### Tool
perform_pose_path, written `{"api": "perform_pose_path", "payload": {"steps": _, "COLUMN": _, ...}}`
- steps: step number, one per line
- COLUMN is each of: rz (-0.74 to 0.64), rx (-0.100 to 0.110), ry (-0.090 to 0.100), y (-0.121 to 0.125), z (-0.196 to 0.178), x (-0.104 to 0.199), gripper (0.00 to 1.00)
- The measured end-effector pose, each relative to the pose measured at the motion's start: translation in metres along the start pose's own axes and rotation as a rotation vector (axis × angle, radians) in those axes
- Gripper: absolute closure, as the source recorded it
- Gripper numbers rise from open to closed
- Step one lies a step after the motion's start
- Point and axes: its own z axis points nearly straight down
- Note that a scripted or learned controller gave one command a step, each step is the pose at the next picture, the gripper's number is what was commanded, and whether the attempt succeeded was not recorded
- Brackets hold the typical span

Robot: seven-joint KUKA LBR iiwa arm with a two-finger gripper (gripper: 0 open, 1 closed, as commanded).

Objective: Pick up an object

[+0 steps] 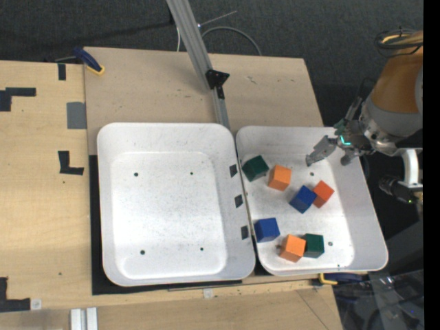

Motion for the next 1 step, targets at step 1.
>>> {"api": "perform_pose_path", "payload": {"steps": 1, "rz": 0.001, "rx": 0.005, "ry": 0.000, "y": -0.0106, "z": 0.0513, "x": -0.0017, "gripper": 0.00}}
